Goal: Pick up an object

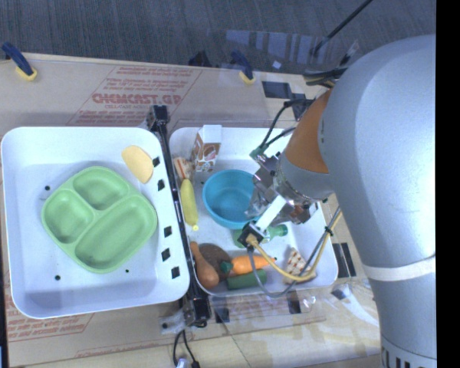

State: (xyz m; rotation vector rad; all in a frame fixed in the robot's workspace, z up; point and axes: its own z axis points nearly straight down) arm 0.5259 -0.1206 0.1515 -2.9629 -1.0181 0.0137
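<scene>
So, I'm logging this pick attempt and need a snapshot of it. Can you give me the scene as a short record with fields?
left bin: green divided plate, with a yellow oval piece by its upper right
right bin: blue bowl, small carton, long yellow piece, carrot
arm: over the right bin, wrist just right of the blue bowl
grasp: cannot tell from this view

Arm (391,167) covers right bin's (245,131) right side (rim incl.); blue bowl (226,198) edge partly hidden behind it.
</scene>
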